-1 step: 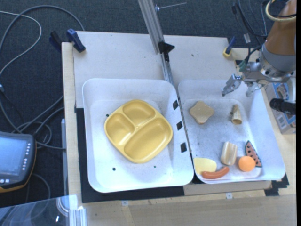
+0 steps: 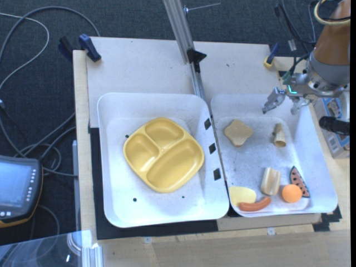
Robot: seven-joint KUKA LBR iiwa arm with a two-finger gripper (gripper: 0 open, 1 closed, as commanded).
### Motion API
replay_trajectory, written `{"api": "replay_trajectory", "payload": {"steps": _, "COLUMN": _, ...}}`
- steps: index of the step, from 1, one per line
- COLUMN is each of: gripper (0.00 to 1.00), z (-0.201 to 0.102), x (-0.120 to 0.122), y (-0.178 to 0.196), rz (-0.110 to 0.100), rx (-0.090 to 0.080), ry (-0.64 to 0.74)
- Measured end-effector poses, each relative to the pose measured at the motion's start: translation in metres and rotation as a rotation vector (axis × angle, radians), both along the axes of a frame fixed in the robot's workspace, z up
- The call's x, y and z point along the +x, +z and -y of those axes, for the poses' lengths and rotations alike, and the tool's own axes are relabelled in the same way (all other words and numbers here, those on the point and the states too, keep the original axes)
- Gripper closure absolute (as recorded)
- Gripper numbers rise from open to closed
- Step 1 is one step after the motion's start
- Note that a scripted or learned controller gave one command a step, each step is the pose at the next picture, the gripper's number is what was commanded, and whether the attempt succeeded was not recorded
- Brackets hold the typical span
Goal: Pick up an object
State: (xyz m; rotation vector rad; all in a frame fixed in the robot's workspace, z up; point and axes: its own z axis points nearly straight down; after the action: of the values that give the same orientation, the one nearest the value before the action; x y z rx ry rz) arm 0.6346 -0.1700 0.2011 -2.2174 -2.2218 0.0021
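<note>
A: At the near edge of the right bin [image 2: 328, 171] a row of small things is seen: a pale yellow piece [image 2: 242, 194] at the left, a red sausage [image 2: 255, 205] touching its near side, and an orange ball [image 2: 291, 193] to the right.

B: And just beyond those?

A: A tan block [image 2: 270, 181] is set upright between the yellow piece and the ball, and a watermelon slice [image 2: 297, 181] is laid against the ball's far right side, close to the bin wall.

B: The left bin [image 2: 108, 149] is being shown too.

A: A yellow divided plate [image 2: 163, 154] with three compartments is placed near its middle, turned at an angle; nothing is seen lying in the compartments.

B: Farther back on the right?

A: A flat tan bread-shaped piece [image 2: 238, 132] is found left of centre, and a small tan cone-like piece [image 2: 278, 135] is seen to its right, well apart from it.

B: And the gripper [image 2: 283, 103]?

A: It is held over the far rim of the right bin, beyond the cone-like piece. Its fingers [image 2: 271, 102] are spread apart, and nothing is seen between them. The grey arm [image 2: 331, 54] is brought in from the far right.
</note>
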Motion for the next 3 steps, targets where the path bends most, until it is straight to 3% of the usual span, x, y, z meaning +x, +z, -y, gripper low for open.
{"api": "replay_trajectory", "payload": {"steps": 2, "gripper": 0.0, "z": 0.004, "x": 0.003, "y": -0.107, "rz": -0.005, "rx": 0.001, "ry": -0.002}}
{"api": "replay_trajectory", "payload": {"steps": 3, "gripper": 0.0, "z": 0.004, "x": 0.003, "y": -0.107, "rz": 0.0, "rx": 0.0, "ry": -0.001}}
